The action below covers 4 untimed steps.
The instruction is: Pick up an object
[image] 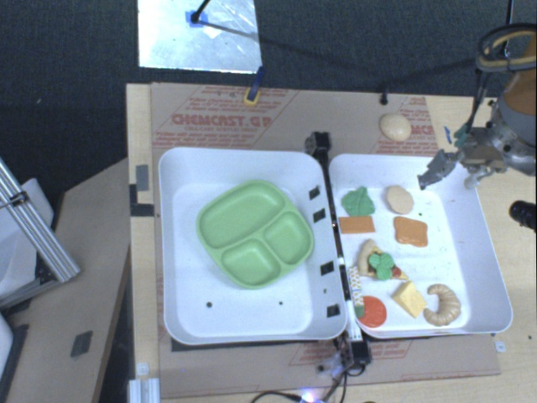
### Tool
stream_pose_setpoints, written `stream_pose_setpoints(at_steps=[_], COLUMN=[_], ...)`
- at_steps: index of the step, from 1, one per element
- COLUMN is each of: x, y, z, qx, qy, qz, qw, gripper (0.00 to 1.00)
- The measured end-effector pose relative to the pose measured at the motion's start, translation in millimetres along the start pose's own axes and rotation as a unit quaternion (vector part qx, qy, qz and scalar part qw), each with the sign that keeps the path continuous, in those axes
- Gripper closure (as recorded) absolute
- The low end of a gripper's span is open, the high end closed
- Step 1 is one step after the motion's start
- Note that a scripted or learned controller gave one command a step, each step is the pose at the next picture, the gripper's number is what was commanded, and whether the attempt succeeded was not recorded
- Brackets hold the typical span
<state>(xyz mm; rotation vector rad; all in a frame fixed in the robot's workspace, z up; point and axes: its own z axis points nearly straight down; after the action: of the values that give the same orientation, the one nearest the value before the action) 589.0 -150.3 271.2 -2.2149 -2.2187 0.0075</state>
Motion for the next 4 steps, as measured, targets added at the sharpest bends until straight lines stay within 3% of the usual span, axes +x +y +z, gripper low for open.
stream_pose_setpoints(at_steps=[1, 4], x=[0.2, 2.4], y=[1.8, -6.6], z=[-5.6, 160.6], qx=[-0.005, -0.003], qy=[-0.001, 0.000], qz=[-0.001, 0.000], qw=[1.0000, 1.0000], gripper=[0.00, 0.00])
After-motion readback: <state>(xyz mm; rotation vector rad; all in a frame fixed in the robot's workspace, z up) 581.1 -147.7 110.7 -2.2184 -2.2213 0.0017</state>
